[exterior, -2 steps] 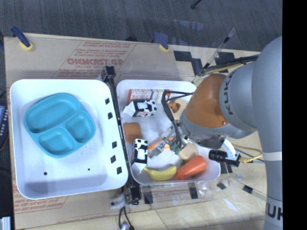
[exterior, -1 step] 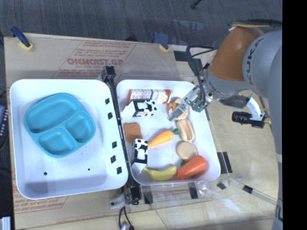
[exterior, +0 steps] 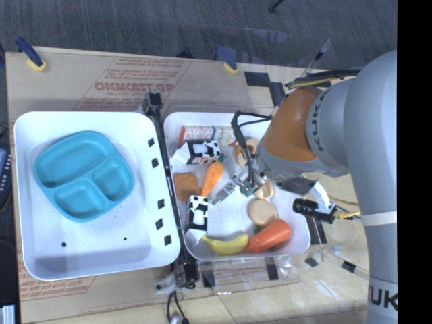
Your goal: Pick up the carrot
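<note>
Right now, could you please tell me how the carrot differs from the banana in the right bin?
The carrot is orange, straight and tapered; the banana is yellow and curved. The carrot stands lengthwise mid-bin; the banana lies crosswise along the near wall. Both rest in the right bin, ungrasped.

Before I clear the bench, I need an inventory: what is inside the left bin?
The left bin holds a blue divided plate lying toward its far side; the plate's three compartments hold nothing. A few small dark specks sit on the bin floor. Whatever lies under the plate is covered.
</note>
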Controlling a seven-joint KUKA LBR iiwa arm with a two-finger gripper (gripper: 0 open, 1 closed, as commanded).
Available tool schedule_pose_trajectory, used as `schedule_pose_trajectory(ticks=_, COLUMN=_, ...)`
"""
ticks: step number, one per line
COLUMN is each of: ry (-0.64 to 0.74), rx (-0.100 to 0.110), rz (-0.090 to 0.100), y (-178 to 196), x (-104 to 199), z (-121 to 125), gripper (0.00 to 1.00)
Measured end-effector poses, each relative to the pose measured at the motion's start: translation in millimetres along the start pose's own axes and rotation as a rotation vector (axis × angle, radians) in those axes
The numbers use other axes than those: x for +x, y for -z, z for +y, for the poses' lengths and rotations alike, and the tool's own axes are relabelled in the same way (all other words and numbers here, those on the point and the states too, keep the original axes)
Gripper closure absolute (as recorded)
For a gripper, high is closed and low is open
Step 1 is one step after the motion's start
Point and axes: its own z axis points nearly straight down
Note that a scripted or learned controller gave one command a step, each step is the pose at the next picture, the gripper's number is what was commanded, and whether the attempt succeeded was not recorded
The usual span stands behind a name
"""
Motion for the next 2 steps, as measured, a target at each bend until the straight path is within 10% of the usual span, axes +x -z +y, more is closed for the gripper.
schedule_pose_trajectory(ticks=2, ry=-0.951, rx=0.008, rz=0.003, y=-1.2, x=8.8, z=69.5, gripper=0.0)
